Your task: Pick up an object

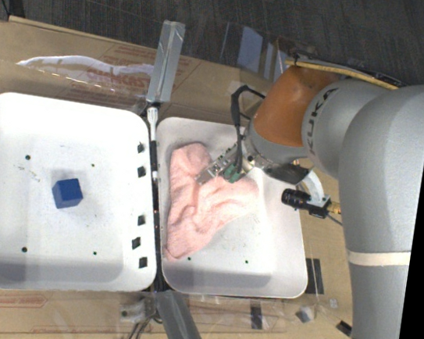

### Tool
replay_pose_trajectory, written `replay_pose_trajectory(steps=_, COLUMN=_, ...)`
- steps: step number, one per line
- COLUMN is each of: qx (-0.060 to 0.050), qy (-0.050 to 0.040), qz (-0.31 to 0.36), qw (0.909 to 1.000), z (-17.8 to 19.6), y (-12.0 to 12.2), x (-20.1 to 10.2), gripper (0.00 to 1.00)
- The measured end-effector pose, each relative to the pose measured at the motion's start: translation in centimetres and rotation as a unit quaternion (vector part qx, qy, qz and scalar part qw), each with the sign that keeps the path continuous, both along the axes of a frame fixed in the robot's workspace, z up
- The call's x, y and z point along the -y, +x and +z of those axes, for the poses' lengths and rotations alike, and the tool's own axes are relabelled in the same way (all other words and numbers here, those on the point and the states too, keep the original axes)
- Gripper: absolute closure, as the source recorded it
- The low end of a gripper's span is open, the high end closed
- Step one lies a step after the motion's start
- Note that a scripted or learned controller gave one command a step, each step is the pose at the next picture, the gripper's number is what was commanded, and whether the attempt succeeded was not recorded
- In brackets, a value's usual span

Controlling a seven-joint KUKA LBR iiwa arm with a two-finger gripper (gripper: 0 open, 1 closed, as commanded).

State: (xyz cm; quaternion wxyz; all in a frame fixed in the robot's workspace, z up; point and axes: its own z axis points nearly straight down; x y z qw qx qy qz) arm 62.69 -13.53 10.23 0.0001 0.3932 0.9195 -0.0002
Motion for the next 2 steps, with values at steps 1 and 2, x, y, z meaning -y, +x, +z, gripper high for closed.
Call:
replay_pose_trajectory(steps=1, qx=0.000, qy=-0.0001, qz=0.000, qw=1.0000, z=0.0, y=0.0, x=0.0, gripper=0.00)
replay_pose_trajectory(steps=2, qx=-0.001, qy=0.0003, qz=0.010, qw=1.0000, z=-1.1, y=-2.6, x=1.0, gripper=0.00)
